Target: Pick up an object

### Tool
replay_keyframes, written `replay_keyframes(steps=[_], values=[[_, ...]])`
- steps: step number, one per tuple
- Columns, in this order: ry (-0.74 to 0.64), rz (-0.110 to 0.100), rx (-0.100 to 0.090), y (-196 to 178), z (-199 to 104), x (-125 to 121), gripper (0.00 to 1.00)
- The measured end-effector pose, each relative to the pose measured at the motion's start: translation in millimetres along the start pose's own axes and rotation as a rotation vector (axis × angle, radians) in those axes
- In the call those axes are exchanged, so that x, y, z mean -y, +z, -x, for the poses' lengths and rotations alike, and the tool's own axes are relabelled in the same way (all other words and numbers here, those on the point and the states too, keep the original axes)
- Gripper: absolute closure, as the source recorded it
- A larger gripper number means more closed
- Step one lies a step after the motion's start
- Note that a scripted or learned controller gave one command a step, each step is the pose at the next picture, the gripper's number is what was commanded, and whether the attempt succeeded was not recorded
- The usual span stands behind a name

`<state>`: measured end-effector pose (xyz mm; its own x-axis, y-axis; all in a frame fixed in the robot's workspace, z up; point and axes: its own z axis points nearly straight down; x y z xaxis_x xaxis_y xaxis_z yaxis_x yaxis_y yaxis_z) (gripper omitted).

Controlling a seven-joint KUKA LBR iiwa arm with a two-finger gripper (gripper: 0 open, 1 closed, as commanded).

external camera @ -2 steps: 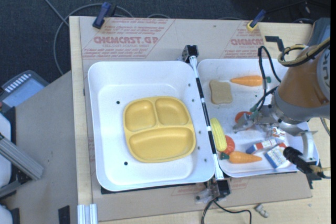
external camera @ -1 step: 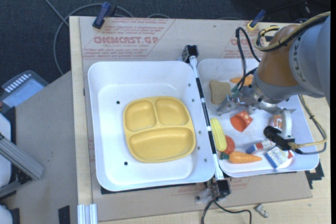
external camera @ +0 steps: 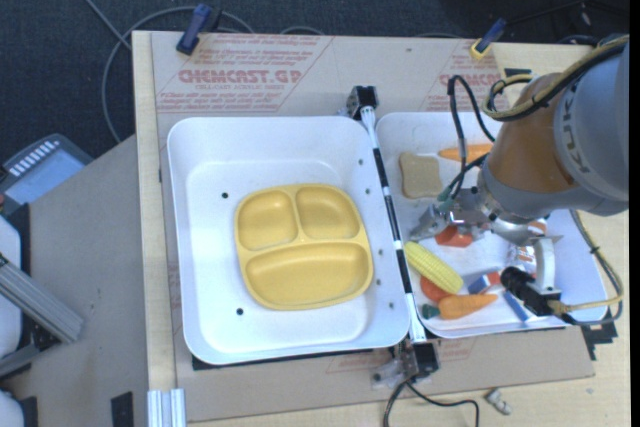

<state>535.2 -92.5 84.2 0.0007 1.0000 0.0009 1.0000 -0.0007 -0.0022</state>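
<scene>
Yellow plastic corn cob point(external camera: 433, 265) lies in the right white bin point(external camera: 590, 250) beside the divider, looking light, stiff and slick, best pinched across its middle, while the tool point(external camera: 447, 220) hovers just above it, grip state impossible to tell.

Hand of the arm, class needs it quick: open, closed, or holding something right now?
Hand: cannot be told. It sits low in the right bin among the toy food, with the wrist covering it.

One fixed camera looks down at a slant on two shallow white plastic bins point(external camera: 200, 245) from moderately far above
</scene>
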Motion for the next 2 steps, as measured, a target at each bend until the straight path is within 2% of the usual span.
replay_keyframes(steps=[1, 2], values=[[0.000, 0.002, 0.001, -10, 0, 0, 1.00], [-0.002, 0.007, 0.001, -176, -49, -5, 1.00]])
